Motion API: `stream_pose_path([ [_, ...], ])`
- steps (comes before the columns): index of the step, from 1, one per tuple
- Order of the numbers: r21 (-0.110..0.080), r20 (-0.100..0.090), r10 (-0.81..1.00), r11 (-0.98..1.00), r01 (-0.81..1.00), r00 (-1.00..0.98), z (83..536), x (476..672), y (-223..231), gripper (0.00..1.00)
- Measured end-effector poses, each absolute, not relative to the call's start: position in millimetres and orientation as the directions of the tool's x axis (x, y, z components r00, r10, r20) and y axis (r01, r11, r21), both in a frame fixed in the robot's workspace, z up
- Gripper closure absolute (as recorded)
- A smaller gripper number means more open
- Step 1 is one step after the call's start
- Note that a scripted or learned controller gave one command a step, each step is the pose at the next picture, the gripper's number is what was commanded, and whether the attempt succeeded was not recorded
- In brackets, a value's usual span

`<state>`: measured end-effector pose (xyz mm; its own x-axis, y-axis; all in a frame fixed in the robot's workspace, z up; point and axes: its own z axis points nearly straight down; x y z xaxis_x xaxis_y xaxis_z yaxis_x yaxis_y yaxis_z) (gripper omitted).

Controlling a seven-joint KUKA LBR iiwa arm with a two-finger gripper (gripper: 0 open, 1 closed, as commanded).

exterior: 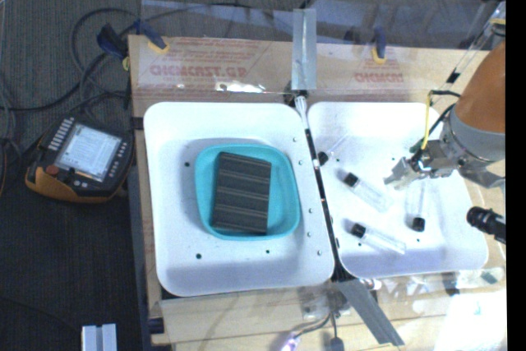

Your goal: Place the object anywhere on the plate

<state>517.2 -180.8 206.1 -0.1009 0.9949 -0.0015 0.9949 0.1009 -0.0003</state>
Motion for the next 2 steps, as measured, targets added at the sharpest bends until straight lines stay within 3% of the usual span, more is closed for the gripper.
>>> stream_pose_path([
  [1, 0.000, -0.001, 0.995, 0.101, 0.995, -0.101, 206.1, 517.2, -180.8, 0.00],
  [2, 0.001, -0.005, 1.000, 0.014, 1.000, -0.014, 317.2, 525.8, -206.7, 0.00],
])
